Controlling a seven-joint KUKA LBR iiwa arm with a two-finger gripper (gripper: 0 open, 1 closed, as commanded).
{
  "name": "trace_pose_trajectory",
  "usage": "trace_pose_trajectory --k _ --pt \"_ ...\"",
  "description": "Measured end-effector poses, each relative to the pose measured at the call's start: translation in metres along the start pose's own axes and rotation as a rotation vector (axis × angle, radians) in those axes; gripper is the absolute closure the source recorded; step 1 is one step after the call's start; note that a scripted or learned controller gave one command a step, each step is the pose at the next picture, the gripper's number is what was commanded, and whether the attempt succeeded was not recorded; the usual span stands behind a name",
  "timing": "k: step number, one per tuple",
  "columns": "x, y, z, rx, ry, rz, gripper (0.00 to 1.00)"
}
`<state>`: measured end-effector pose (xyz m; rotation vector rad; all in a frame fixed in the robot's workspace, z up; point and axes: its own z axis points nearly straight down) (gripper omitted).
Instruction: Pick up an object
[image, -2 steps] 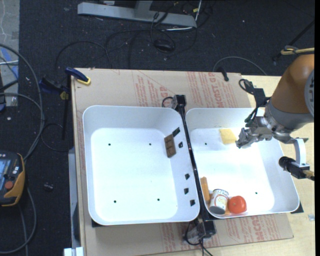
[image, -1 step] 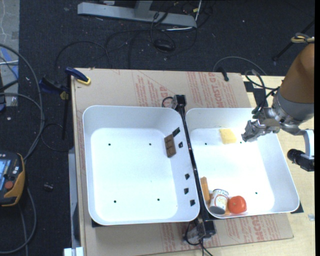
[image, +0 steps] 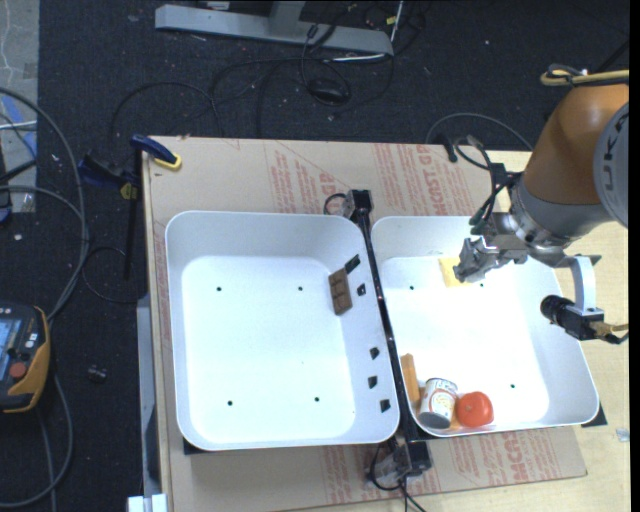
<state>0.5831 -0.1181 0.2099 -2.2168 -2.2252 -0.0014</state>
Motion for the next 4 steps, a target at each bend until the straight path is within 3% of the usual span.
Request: trace_pose_trajectory --k 4 --pt "0.198 -0.002 -0.002 0.000 0.000 -0.002 1.00"
